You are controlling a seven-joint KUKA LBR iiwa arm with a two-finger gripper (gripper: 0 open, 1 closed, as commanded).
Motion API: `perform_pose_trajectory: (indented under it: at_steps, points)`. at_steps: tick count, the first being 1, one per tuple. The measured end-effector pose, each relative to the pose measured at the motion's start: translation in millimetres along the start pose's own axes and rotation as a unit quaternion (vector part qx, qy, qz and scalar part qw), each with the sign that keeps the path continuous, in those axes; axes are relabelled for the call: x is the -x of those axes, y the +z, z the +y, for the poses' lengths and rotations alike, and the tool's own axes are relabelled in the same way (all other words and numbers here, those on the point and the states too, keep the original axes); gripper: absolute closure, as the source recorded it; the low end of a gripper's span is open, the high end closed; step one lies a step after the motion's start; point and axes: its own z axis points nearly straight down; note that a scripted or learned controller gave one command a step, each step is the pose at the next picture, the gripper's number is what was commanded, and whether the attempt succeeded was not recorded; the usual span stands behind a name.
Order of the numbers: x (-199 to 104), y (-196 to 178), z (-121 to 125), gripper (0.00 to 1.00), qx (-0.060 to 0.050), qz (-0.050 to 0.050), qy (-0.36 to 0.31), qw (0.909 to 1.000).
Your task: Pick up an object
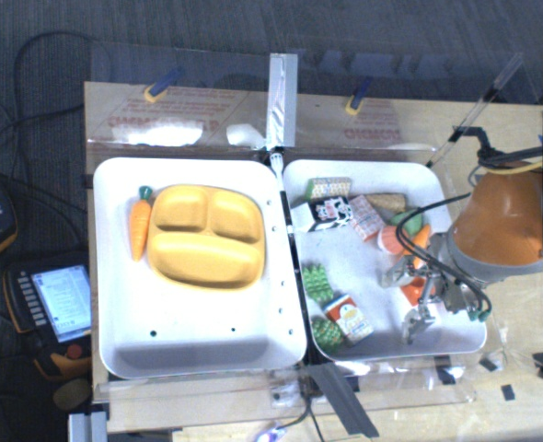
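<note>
Reaching in from the right, the grey arm with its orange band hangs over the right bin, its gripper low near that bin's front right corner. Whether the jaws stand apart or together cannot be told from this slant, as cables and metal parts crowd the wrist; a small orange-red piece shows just beside the gripper, but nothing can be seen held. The right bin carries the loose objects: a small carton with an orange and white label near the front, lying against green plastic pieces along the bin's left wall; a black and white carton and a pink-printed packet toward the back; a round orange and green item close under the arm. In the left bin lies a yellow divided tray, upside up, with a toy carrot just beside its left edge, green top pointing to the back.
</note>
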Motion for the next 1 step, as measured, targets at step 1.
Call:
perform_pose_trajectory:
  at_steps: [1]
  points:
    - [76.4, 1.7, 18.1, 0.00, 0.000, -0.001, 0.012, 0.9999]
